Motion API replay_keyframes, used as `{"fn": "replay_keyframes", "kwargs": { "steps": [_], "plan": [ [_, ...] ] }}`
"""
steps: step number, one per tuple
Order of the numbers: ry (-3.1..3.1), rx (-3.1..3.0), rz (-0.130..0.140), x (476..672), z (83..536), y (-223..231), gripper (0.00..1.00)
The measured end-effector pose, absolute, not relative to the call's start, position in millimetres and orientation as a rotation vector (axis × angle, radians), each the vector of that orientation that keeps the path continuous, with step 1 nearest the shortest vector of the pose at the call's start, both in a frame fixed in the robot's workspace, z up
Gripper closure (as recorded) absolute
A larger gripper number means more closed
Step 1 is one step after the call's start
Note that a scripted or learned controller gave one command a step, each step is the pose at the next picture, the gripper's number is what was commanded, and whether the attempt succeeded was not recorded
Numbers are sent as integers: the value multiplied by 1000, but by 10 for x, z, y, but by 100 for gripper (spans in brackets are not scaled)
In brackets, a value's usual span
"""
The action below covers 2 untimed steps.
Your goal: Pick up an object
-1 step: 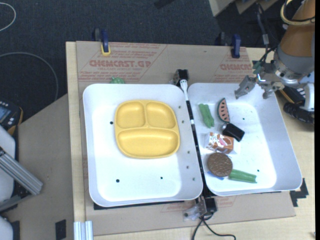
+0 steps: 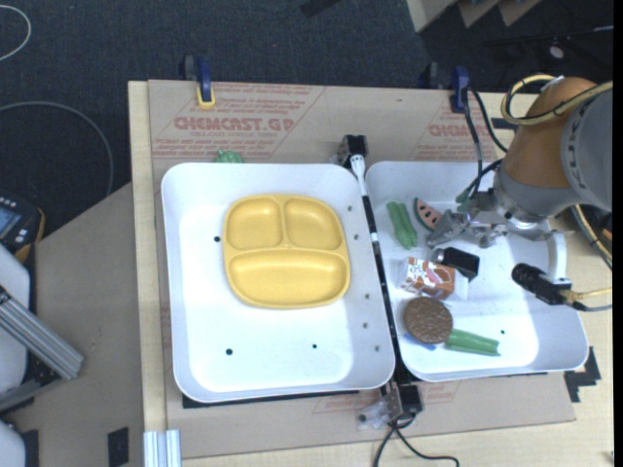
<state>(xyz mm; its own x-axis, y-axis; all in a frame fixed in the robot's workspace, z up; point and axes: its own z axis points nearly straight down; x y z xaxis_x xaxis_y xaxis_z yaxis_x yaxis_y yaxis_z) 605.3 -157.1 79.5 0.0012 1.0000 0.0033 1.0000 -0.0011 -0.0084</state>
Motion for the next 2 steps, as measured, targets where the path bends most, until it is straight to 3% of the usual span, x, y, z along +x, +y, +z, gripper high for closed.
{"fn": "replay_keyframes", "kwargs": {
  "steps": [1,2],
  "plan": [
    [-2221,-2213,1,5601,845,-998,0],
    [-2236,-2212,-17,5238,1908,78,0]
  ]
}}
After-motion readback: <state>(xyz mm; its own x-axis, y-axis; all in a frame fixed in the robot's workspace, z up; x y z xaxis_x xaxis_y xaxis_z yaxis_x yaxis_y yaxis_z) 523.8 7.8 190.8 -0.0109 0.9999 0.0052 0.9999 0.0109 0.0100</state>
